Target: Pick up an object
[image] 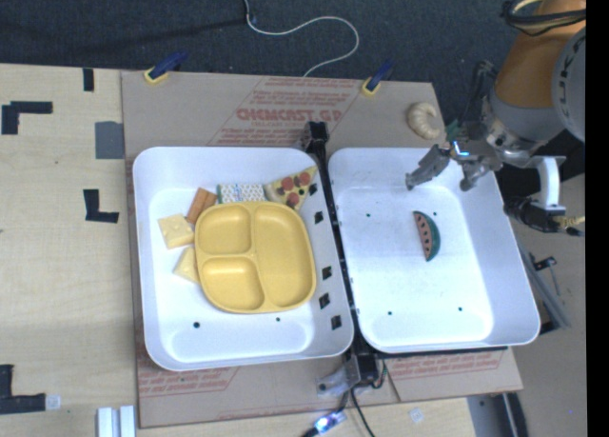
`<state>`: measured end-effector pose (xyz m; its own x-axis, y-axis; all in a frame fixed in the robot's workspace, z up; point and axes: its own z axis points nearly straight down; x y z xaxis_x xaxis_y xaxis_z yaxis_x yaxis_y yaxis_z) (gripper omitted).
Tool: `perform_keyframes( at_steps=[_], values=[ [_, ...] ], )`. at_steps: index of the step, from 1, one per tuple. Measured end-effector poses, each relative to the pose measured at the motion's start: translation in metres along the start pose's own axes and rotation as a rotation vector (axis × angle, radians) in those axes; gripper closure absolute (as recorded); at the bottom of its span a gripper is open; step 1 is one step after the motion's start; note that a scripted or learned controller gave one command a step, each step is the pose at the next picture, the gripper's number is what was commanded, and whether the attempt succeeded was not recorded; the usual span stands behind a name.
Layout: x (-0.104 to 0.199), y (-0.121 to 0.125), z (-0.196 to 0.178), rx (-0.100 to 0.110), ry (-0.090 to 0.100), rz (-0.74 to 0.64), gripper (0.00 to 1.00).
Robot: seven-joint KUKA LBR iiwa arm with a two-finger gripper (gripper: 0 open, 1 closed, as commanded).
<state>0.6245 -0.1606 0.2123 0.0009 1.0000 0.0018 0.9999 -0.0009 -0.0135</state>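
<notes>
My gripper [445, 169] hangs spread wide with nothing between its fingers over the right bin's [495, 316] far edge, apart from the watermelon slice [426, 235] lying mid-bin.

Left white bin [152, 235] holds a yellow divided plate [255, 256], with toy food pieces at its left and far edges: pale wedges [176, 231], an orange stick [201, 204], a pizza slice [293, 187]. Both bins sit on cardboard sheet [276, 111], clamped at far edge by blue-yellow clips [166, 66]. White cable [304, 26] loops on dark floor beyond; beige lump [425, 120] rests on the cardboard's far right corner.
</notes>
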Motion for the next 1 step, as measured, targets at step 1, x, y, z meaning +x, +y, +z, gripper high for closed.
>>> perform_keyframes(
  at_steps=[1],
  values=[
    [0.0,0.0026,-0.0068,-0.012,-0.002,-0.002,0.0]
  ],
)
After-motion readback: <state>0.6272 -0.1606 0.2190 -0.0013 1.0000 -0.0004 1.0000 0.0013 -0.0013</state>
